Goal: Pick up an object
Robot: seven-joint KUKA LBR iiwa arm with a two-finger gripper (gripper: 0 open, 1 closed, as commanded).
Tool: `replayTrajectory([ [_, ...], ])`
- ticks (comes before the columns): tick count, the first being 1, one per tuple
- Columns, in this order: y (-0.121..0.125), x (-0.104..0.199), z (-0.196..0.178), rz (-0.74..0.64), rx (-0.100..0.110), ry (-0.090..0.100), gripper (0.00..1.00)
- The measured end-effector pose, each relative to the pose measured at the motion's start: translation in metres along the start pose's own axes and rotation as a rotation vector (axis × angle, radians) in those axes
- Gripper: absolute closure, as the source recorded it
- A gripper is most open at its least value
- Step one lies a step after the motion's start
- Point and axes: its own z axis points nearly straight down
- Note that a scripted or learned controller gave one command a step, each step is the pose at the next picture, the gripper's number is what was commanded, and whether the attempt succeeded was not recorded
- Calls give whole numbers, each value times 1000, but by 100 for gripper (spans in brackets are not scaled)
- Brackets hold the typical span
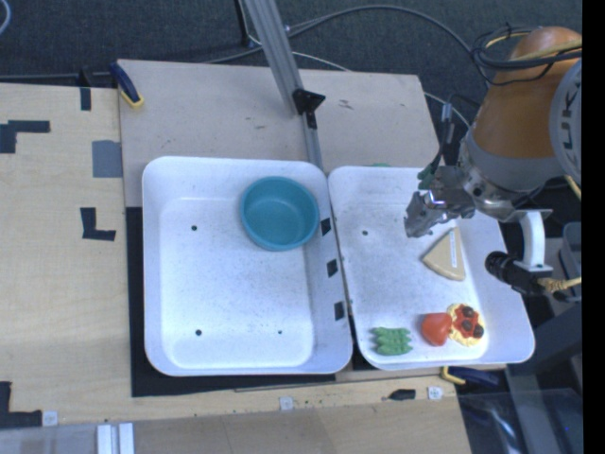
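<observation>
My gripper (427, 214) hangs over the right bin (378, 253), just up-left of the wedge (447, 255). Jaw state: can't tell, too dark and small. Nothing seen between them, so I judge no pick done yet. Candidates, all relative to the wedge: tomato (436, 328) and pizza toy (466, 323) below it, green piece (391, 340) below-left, blue bowl (279, 213) far left in the other bin. Left to do: drop, grip, lift.

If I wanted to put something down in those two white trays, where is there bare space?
Most of the left bin is bare, everywhere in front of the blue bowl at its back right. In the right bin, the left half is free. Its right side is crowded: gripper, wedge, and red piece, pizza toy and green piece along the front.
</observation>
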Motion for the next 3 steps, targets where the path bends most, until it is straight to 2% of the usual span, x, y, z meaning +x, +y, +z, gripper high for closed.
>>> replayTrajectory([
  [1, 14, 49, 5, 0, 1, 0, 100],
  [2, 48, 95, 18, 1, 1, -1, 100],
  [3, 63, 149, 34, 0, 1, -1, 100],
])
